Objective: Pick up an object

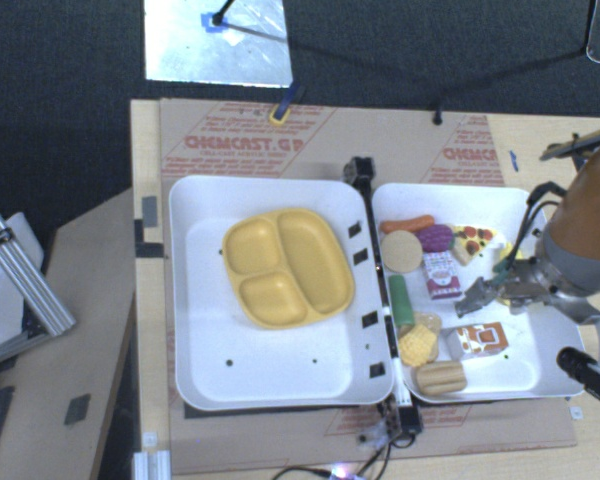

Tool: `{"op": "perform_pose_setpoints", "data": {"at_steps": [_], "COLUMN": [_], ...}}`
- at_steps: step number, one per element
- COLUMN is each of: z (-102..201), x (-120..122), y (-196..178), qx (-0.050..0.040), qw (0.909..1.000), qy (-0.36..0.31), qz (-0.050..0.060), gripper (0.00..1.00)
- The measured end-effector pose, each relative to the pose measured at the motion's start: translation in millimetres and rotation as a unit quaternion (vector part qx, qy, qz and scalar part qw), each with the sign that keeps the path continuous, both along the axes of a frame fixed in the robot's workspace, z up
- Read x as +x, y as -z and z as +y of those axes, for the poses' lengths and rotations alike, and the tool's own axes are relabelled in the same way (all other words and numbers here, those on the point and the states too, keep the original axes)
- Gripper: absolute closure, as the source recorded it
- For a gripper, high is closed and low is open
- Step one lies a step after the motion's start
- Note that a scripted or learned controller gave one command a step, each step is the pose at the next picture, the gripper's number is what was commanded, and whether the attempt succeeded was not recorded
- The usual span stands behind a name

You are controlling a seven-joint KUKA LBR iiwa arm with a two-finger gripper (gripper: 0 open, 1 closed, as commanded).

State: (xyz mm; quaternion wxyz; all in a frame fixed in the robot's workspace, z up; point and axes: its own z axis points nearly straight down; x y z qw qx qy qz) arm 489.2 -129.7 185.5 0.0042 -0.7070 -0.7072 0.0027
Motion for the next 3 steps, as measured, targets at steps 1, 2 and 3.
{"op": "perform_pose_setpoints", "data": {"at_steps": [1, 2, 3], "z": [0, 2, 2], "x": [3, 10, 12], "y": [-5, 54, 101], "qx": [-0.0010, -0.0002, -0.0002], "qw": [1.0000, 1.0000, 1.0000], "qy": [-0.001, -0.001, 0.000], "qz": [-0.005, -0.003, -0.006], "gripper": [0.00, 0.00, 0.00]}}
